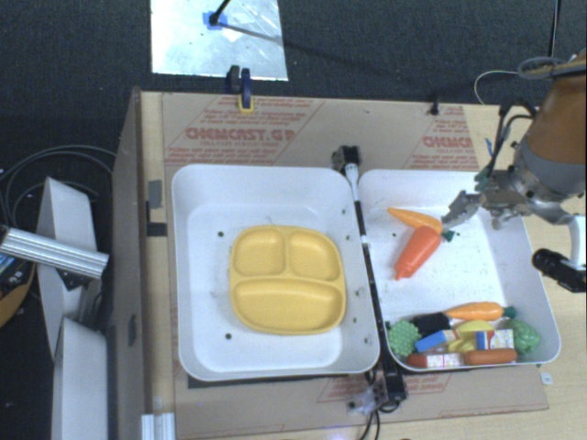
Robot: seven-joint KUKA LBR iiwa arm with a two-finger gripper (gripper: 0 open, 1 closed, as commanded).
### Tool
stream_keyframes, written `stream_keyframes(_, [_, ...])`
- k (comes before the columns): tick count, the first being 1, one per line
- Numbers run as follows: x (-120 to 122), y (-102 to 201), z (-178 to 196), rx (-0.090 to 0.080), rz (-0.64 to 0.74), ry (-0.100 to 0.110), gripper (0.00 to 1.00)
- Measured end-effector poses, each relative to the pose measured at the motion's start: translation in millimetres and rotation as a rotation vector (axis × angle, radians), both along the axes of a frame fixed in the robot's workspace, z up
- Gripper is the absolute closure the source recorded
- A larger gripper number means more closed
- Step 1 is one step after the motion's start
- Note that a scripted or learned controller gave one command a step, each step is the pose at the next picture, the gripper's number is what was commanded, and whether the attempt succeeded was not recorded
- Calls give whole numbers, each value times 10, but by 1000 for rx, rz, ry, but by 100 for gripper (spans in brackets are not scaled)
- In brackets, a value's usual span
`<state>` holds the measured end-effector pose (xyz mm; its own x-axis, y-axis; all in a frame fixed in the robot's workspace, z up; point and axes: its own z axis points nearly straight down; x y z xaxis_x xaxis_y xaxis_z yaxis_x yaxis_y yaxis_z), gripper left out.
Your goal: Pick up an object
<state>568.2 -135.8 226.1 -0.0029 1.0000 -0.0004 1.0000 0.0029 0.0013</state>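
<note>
I see my grey two-finger gripper [463, 211] at centre right of the frame, above the right white bin [541, 273]; I cannot tell its opening. Its tip is just beside the stubby orange plastic carrot [417, 251]. Small toys cluster at lower right.

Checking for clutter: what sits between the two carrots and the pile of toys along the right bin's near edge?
In the camera view, bare white bin floor separates the carrots from the toy pile.
</note>
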Motion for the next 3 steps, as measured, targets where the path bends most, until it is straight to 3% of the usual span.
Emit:
stream_keyframes(1, [423, 214, -584, 0, 2, 1, 0])
stream_keyframes(2, [157, 361, -1421, 0, -1, 1, 0])
stream_keyframes(3, [167, 360, -1315, 0, -1, -1, 100])
